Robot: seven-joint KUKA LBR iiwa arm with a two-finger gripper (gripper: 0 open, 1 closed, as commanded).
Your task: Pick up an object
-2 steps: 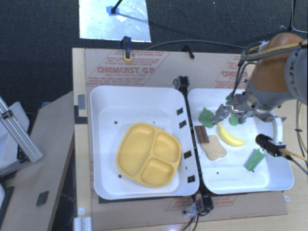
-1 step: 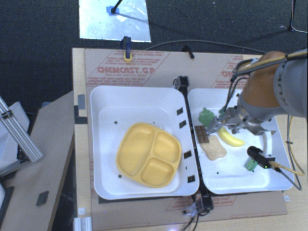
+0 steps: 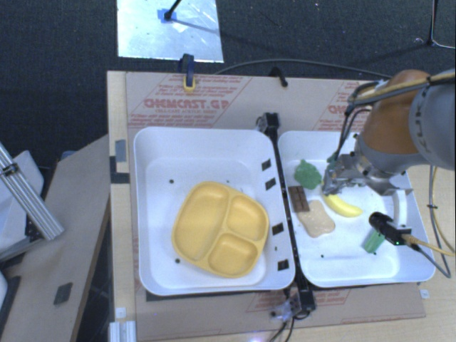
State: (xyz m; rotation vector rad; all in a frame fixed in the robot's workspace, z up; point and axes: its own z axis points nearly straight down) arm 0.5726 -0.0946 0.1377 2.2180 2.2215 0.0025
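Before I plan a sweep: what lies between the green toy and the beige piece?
Camera view: a brown bar lies between the green toy and beige piece.

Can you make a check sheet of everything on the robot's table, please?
Surface: bench under printed brown paper, bearing left bin and right bin.
Job's things: in the right bin, green toy, banana, brown bar, beige piece, small green block.
Clutter: yellow divided tray in the left bin.
Grippers: gripper low over the right bin, beside the green toy.
Cables: black cable along the bench's far edge.
Surroundings: dark floor, shiny plate.
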